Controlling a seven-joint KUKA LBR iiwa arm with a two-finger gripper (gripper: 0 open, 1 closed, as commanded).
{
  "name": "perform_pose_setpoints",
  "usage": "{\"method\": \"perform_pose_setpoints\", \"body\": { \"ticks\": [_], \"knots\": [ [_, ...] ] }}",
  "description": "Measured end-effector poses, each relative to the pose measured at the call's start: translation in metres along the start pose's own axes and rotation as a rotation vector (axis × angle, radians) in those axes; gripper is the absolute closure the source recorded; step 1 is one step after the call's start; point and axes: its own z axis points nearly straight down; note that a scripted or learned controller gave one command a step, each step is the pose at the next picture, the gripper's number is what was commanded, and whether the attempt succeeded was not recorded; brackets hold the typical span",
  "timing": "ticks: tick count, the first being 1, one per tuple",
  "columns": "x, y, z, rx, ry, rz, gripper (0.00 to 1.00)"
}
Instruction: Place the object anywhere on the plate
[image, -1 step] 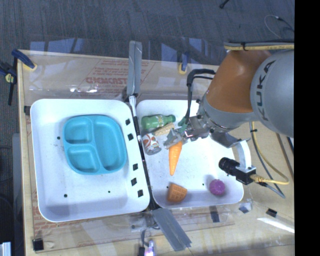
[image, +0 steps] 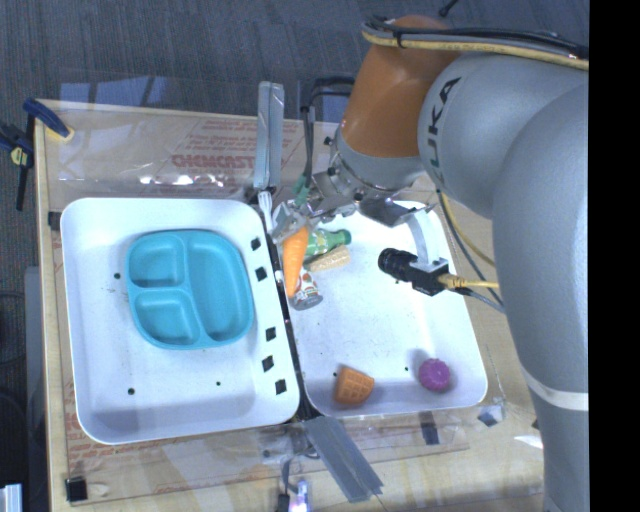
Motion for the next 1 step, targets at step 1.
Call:
{"method": "perform_pose_setpoints", "body": {
  "ticks": [1],
  "knots": [
    [-0.0002,0.0001,-0.0004,0.0,0.0,0.0,0.0]
  ]
}}
